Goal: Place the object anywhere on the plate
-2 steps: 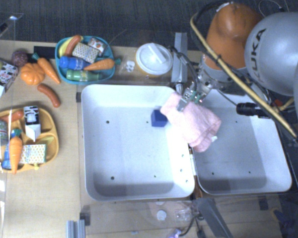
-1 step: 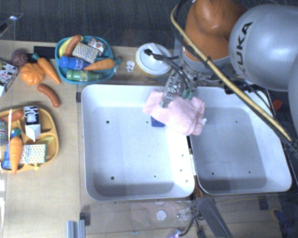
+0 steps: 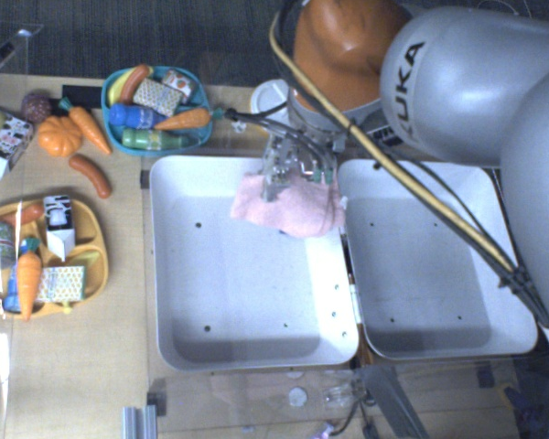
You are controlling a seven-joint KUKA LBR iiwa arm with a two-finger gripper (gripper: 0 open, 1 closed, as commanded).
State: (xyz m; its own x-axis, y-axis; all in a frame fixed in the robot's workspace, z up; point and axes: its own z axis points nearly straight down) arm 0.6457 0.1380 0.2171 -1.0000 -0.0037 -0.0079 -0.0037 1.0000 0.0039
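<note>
Gripper point(image 3: 297, 170) sits on pink cloth point(image 3: 293, 210) in left bin point(image 3: 178, 273), grasp unclear; cloth looks soft, light, best pinched at a bunched fold.

A pale pink cloth point(image 3: 291, 207), soft and crumpled, lay bunched in the upper right corner of the left white bin point(image 3: 220, 282), a little above the middle of the frame. Its upper edge sat under the gripper point(image 3: 288, 174), so that part was hidden. Its right side reached the bin's right wall, and its lower edge curved down onto the bin's floor.
</note>
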